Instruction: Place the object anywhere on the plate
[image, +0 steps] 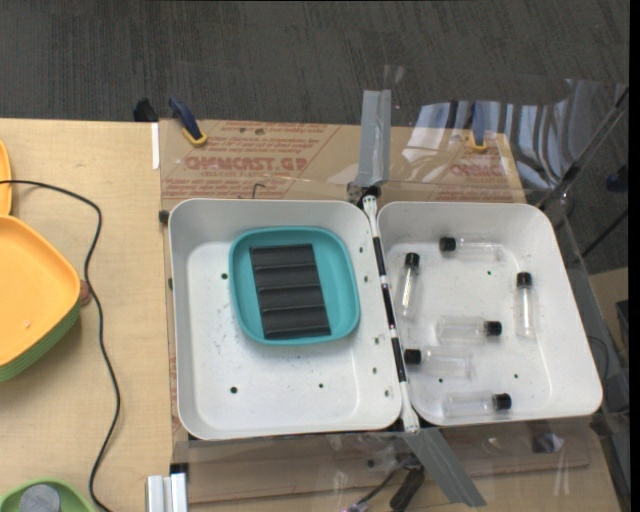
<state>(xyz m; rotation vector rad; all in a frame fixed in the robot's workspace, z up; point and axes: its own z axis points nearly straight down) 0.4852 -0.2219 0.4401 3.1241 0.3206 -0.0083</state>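
Evidently nothing is placed yet: the teal plate (295, 287) in the left bin (200, 380) carries just a dark ridged insert, the clear black-capped vials (409, 280) lie in the right bin (560, 300) (claw's state untellable).

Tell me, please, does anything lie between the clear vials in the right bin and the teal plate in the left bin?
Only the bins' adjoining rims separate them. The vial nearest the teal plate lies just right of that divider, and nothing else visible sits between.

Vials (522, 300) scattered in right bin (560, 300) (gaps between them).
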